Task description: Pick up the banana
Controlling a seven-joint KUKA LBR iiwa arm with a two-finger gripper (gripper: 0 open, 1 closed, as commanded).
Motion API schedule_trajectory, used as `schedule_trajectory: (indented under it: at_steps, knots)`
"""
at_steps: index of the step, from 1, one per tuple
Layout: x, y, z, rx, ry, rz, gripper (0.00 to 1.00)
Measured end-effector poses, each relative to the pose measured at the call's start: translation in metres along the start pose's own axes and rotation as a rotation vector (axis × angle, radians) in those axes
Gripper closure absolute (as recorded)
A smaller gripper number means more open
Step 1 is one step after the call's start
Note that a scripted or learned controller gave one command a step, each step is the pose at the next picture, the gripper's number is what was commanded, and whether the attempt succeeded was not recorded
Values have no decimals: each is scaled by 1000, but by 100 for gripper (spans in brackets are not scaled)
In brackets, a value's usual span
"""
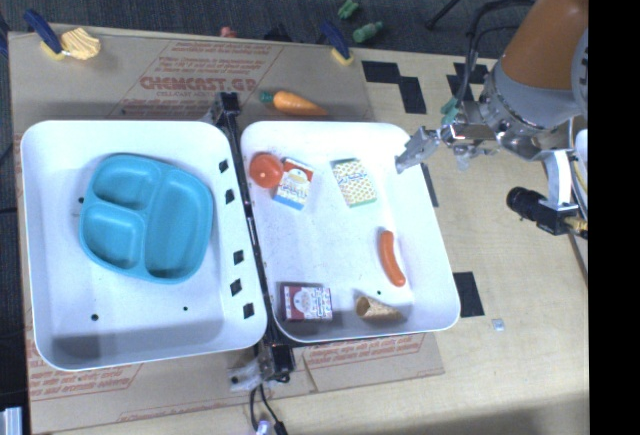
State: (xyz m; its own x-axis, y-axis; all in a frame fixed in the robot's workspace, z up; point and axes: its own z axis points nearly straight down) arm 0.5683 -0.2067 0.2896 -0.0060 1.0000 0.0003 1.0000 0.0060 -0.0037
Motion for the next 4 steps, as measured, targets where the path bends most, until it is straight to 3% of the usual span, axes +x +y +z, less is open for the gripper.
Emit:
schedule_trajectory:
  at_steps: [1,2,3,4]
  knots:
    - [87,-10,-2,2,1,239,0]
    - [125,-28,99,4,2,724,0]
    - [51,-15,75,1,1,716,0]
    - [14,-41,115,3,1,674,0]
